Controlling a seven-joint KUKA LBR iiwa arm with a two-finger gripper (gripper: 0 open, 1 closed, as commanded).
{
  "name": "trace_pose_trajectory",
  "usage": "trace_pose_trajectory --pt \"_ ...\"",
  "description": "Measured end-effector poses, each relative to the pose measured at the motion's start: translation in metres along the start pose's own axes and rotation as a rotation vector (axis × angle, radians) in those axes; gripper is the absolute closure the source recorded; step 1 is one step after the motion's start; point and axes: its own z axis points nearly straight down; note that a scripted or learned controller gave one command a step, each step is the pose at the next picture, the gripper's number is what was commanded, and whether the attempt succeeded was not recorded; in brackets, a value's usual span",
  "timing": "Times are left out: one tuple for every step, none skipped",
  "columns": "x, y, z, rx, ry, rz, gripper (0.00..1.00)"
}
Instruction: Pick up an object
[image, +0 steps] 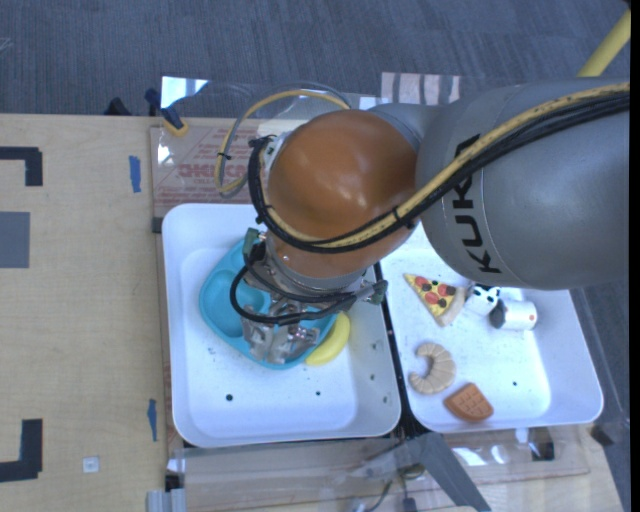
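Reaching down into the left shallow white plastic bin (200, 400), the grey arm with the orange band (340, 190) has its claw (280, 340) low over a light-blue plastic dish (222, 298) and a yellow curved banana-like toy (335, 342) that lies just beside it. These two, touching or nearly so in the middle of that bin, look like the things the claw is after. The wrist hides most of the claw from above, so I cannot tell how wide it stands or whether anything sits between its tips.

To do this step well, the claw should settle on one thing, not both. The dish's thin raised rim would likely give a firmer bite than the smooth rounded yellow piece, which could squirt out sideways. A straight, slow lift would show at once whether the hold is good, and keeping clear of the bin wall would spare a snag.

The right white bin (575, 400) holds a toy pizza slice with red dots (434, 295), a small black-and-white toy figure (500, 308), a tan croissant-shaped toy (433, 367) and an orange-brown biscuit-like piece (468, 403), all well apart from the claw.

As for writing, large black letters on the arm's grey casing (540, 190) read "KU", probably the start of the maker's name. Behind the bins, on the wooden table (70, 330), a clear sheet bears red print (195, 170) too blurred to read.
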Motion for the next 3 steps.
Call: trace_pose_trajectory --pt "0.016 0.012 0.010 -0.013 0.008 -0.361 1.00" --pt "0.013 0.012 -0.002 -0.008 0.000 -0.360 1.00" --pt "0.006 0.021 0.022 -0.011 0.010 0.012 1.00"
